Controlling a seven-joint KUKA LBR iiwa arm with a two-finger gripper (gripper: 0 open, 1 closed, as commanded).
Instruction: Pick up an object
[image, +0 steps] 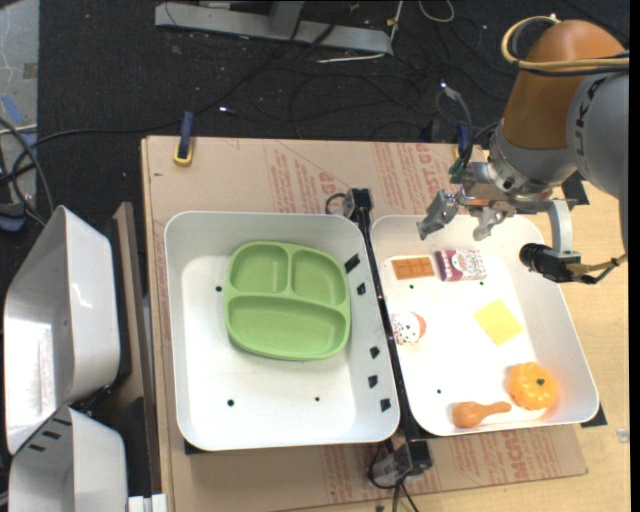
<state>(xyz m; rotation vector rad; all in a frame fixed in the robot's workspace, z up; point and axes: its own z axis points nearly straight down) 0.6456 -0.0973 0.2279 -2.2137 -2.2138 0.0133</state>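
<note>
Carton (461, 265) just below open fingers (437, 214).

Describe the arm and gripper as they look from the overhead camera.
The arm is grey with a broad orange band above the wrist, ringed by a pale yellowish cable loop. Below sits a metallic grey gripper with two light grey fingers, and a black cylindrical part juts out beside it.

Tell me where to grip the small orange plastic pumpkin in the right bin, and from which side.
Come straight down on the small orange plastic pumpkin, closing across its rounded body; it sits low near the white bin's corner wall, so side approaches look cramped.
</note>
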